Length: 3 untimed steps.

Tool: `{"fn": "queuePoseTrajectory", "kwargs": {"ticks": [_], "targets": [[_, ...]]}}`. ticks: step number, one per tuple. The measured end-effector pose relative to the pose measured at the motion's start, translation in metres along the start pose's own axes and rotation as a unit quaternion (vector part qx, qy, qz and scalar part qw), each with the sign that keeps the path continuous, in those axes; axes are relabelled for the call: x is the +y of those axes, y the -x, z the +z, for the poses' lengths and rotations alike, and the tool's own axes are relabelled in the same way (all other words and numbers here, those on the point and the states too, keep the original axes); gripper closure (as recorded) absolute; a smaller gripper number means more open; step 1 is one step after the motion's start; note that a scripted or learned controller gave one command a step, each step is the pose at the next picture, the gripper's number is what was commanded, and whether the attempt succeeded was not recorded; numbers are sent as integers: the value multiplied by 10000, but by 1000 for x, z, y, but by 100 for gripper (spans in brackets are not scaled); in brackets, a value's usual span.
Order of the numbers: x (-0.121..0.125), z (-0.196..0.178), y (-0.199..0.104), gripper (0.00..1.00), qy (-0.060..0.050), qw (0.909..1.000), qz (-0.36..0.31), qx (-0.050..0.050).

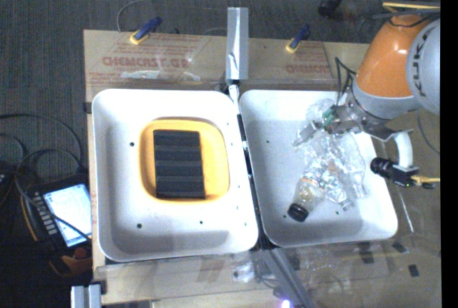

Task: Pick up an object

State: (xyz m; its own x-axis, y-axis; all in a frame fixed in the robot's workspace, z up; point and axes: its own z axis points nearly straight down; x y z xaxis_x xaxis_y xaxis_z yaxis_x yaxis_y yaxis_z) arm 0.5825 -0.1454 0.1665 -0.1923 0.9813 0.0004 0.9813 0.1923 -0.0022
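Observation:
A crumpled clear plastic bottle with a black cap lies in the right bin, cap end toward the front. My gripper hangs low over the bottle's far end, at the bin's back right. Shiny plastic surrounds the gripper tip and hides how it meets the bottle. A yellow tray with a black ribbed insert rests in the middle of the left bin.
The arm's orange band and grey wrist lean in over the right bin's back right corner. A black cable fitting sticks out by the right rim. A metal post stands behind the bins. A tablet lies on the floor at left.

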Motion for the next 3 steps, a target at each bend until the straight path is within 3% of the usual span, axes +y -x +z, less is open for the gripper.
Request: {"fn": "queuePoseTrajectory", "kwargs": {"ticks": [1,2,3], "targets": [[0,0,0,0,1,10000,-3,2],[-2,70,43,0,36,9991,-425,-10],[48,75,80,0,62,9996,-290,19]]}}
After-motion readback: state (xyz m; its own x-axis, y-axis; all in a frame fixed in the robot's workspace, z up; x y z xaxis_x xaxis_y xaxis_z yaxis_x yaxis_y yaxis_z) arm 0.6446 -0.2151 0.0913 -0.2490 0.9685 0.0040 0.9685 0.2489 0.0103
